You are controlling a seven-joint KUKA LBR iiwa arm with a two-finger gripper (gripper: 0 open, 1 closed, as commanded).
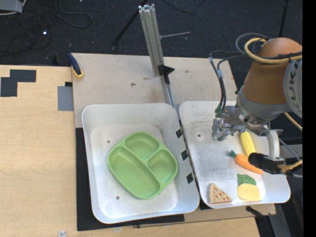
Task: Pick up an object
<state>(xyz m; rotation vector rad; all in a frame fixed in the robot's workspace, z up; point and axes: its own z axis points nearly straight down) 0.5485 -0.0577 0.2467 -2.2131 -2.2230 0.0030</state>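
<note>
Claw [223,131] poised low over right bin [207,157], grip state impossible to tell. Beside it: toy corn cob [247,143], carrot [247,164], lemon [248,189], sandwich wedge [218,194]. Green divided plate [142,165] in left bin [98,181].

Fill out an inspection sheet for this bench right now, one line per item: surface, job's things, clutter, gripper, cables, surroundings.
Surface: two white bins, left bin and right bin, on a bench.
Job's things: in the right bin, corn cob, carrot, lemon, sandwich wedge.
Clutter: green divided plate in the left bin.
Gripper: gripper low over the right bin's upper part, left of the corn cob; nothing seen between its fingers.
Cables: hoses along the arm; loose cables on the dark floor.
Surroundings: metal post behind the bins.
</note>
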